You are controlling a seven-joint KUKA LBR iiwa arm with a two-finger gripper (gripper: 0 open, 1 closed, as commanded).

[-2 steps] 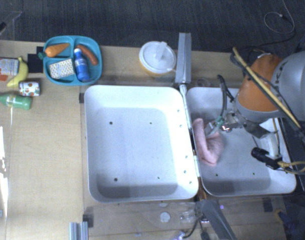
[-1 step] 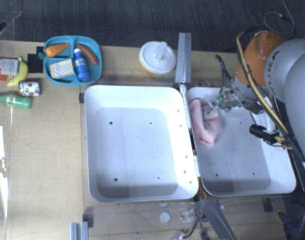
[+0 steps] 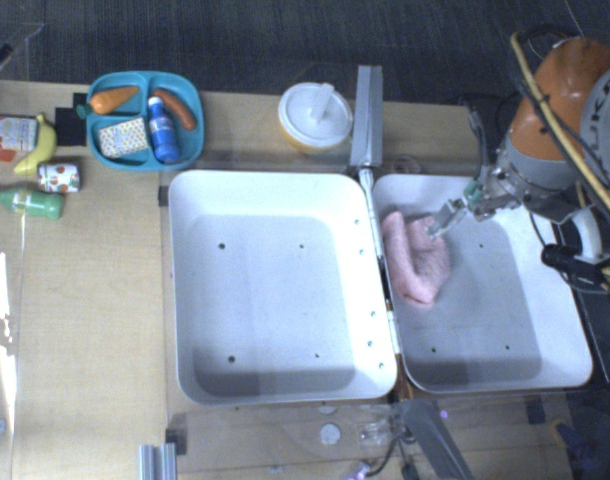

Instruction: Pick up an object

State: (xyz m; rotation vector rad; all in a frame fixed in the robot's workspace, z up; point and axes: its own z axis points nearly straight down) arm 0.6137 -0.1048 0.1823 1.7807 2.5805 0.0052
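Pink floppy cloth-like object [image 3: 413, 260] lies crumpled at the left side of the right shallow white bin [image 3: 505, 353], close to the divider; the pincer [image 3: 443, 220] sits at its upper right edge, whether its tips are apart or together I cannot tell, so no hold is claimed. To do the grab well, likely come down over the thick middle fold, not the thin edge, and close fully before lifting. Left white bin [image 3: 275, 298] shows bare floor; beyond it on the surface [image 3: 75, 318], a blue divided tray [image 3: 190, 98] holds toy foods.
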